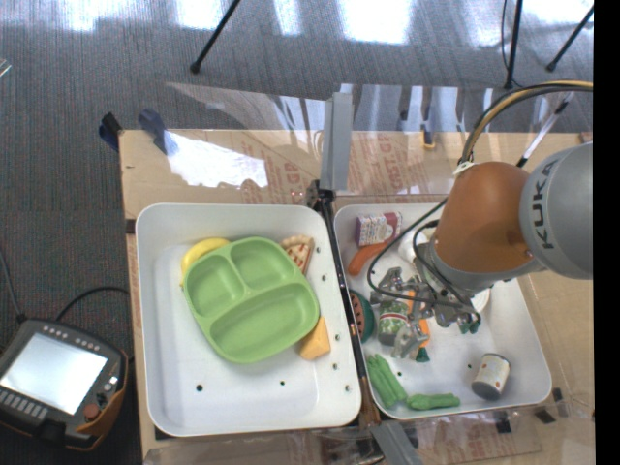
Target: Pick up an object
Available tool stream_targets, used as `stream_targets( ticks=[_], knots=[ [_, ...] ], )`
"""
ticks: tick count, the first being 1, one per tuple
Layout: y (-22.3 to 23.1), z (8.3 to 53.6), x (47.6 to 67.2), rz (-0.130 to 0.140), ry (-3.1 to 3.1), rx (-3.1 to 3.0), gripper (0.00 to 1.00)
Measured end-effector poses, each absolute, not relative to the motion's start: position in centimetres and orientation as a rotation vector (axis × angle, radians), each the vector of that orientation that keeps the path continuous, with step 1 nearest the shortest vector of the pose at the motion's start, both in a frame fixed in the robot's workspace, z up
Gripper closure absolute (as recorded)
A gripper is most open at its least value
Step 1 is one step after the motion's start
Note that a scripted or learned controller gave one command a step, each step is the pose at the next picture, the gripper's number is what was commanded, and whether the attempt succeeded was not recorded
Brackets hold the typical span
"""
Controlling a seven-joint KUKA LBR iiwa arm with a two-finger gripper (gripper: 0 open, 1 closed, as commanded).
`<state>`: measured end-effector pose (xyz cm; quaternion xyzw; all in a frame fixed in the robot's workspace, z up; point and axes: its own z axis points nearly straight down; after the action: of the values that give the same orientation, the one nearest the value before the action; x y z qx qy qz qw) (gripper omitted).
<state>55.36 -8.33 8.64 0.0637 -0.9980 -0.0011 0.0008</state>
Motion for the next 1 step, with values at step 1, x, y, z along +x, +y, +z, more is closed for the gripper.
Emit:
stream_targets(
  ticks=[1],
  knots=[
    [-9.09,8.69,52.96,-0.003,-3.137,0.149,0.00]
  ],
)
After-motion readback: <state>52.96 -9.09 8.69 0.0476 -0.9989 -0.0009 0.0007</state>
